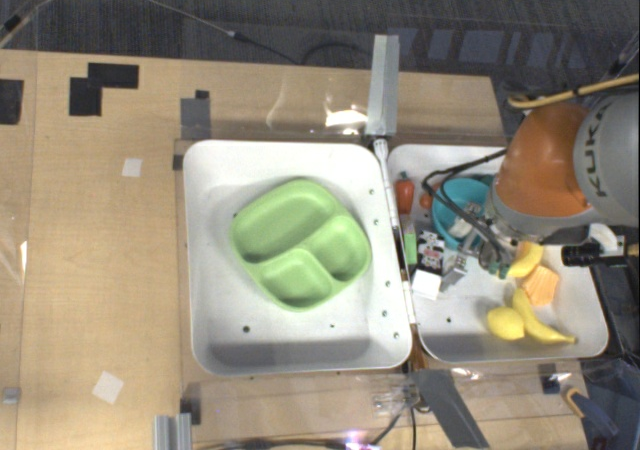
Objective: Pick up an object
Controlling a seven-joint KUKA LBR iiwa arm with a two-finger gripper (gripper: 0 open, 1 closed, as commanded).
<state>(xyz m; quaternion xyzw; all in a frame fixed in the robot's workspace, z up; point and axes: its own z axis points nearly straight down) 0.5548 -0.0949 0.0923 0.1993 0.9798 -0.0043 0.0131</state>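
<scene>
The hand [478, 246] is seen low in the right bin [450, 333], amid clutter; whether it is spread or closed cannot be told. A banana [530, 323] lies just right and nearer, long axis roughly left-right.

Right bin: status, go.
Claw low in right bin, grip unclear. Banana, orange block, teal cup loose. Green tray in left bin.
</scene>
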